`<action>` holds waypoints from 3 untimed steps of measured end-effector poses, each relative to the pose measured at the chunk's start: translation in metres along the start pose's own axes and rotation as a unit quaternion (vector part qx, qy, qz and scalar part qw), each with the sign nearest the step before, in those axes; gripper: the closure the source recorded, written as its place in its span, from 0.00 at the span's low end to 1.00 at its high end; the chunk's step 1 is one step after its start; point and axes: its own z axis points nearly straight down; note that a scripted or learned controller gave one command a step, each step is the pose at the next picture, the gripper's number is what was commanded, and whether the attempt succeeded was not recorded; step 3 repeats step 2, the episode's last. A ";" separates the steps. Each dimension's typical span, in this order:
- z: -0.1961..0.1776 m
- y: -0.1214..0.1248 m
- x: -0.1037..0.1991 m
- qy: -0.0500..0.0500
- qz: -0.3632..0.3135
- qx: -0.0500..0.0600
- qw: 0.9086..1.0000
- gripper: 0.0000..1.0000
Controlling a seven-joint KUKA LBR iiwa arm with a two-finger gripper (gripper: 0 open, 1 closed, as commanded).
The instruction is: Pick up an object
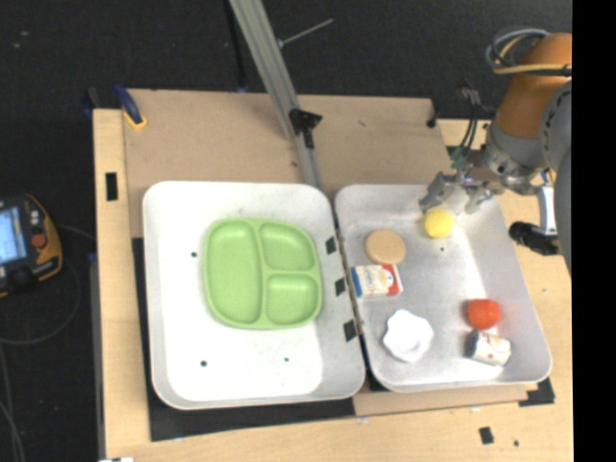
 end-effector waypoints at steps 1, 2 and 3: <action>0.050 0.000 -0.001 0.001 0.000 0.002 1.000 0.00; 0.036 0.001 -0.002 -0.002 -0.002 -0.002 1.000 1.00; 0.036 0.001 -0.002 -0.002 -0.002 -0.002 1.000 1.00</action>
